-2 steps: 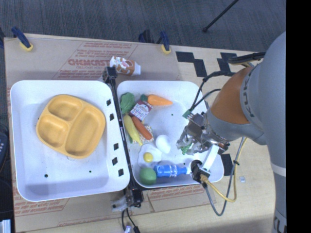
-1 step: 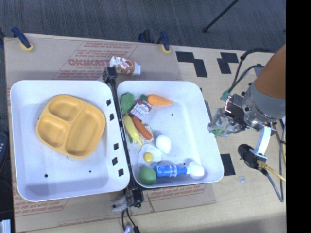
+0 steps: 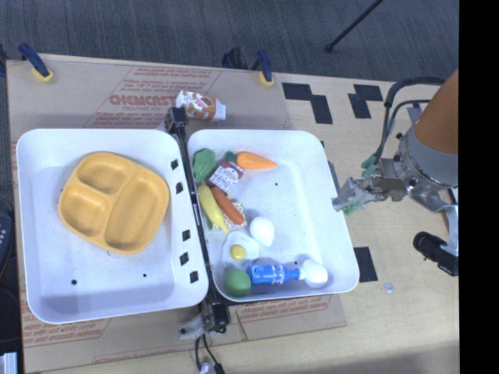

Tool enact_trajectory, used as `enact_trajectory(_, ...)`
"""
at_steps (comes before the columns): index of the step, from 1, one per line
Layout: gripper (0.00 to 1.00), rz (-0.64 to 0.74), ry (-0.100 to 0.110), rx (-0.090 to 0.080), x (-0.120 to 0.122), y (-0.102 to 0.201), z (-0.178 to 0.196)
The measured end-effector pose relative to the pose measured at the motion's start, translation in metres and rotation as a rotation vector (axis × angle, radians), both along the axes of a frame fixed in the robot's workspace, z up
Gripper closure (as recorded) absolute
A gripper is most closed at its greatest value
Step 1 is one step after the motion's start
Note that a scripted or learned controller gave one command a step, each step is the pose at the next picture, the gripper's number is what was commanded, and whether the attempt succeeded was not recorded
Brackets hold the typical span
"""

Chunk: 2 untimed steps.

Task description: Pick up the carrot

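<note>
Toy food in right bin [image 3: 331,209], near to far: green lime [image 3: 238,281], blue bottle [image 3: 273,273] and white egg [image 3: 314,272] along near rim; fried egg [image 3: 240,248]; second egg [image 3: 262,230]; banana [image 3: 210,206] by left wall. Carrot [image 3: 256,161] near far rim, long axis roughly parallel to that rim, tip pointing right. Gripper [image 3: 351,199] outside bin, just beyond right rim, over bench; carrot to its left and farther away. Finger state: cannot tell. Yellow 3-compartment plate [image 3: 113,201] in left bin [image 3: 39,287].
</note>
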<state>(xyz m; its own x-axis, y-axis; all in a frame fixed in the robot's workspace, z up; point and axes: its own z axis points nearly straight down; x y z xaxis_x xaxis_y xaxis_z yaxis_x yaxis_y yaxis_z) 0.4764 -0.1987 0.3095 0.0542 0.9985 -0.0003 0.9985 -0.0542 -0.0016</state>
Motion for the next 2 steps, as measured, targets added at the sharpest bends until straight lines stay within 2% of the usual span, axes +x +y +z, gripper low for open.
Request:
enact_trajectory(1,1.00,-0.159,0.006,0.004,-0.001,0.040,-0.191)
enact_trajectory(2,1.00,-0.240,-0.001,0.000,0.000,0.012,-0.066)
